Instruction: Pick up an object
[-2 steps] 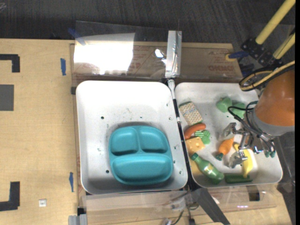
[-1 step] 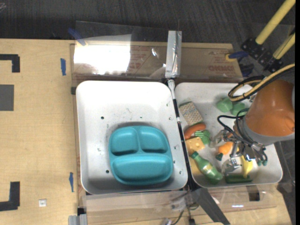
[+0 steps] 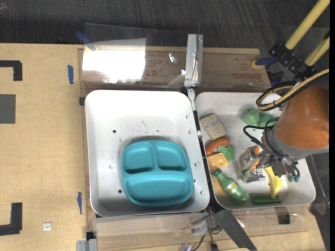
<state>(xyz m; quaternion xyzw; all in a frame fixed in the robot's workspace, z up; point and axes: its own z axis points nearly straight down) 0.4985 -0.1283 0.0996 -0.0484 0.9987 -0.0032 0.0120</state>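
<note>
1. Basically, gripper [image 3: 255, 170] sits low in the right bin [image 3: 230, 101], over the toy clutter, ready to grab.
2. Fingers: can't tell their state.
3. Likely targets: yellow piece [image 3: 274, 182], green bottle [image 3: 229, 185].
4. Teal tray [image 3: 156, 172] fills the left bin [image 3: 104, 109].

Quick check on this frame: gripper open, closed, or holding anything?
Gripper: cannot be told. It is down in the right bin among the toy items, too cluttered to tell a grasp.

I see dark floor [image 3: 157, 4] along frame top | tan counter [image 3: 42, 156] at left, black tape marks [image 3: 11, 69], blue tape bits [image 3: 70, 73] | glare on clear sheet [image 3: 120, 61], upper middle
</note>
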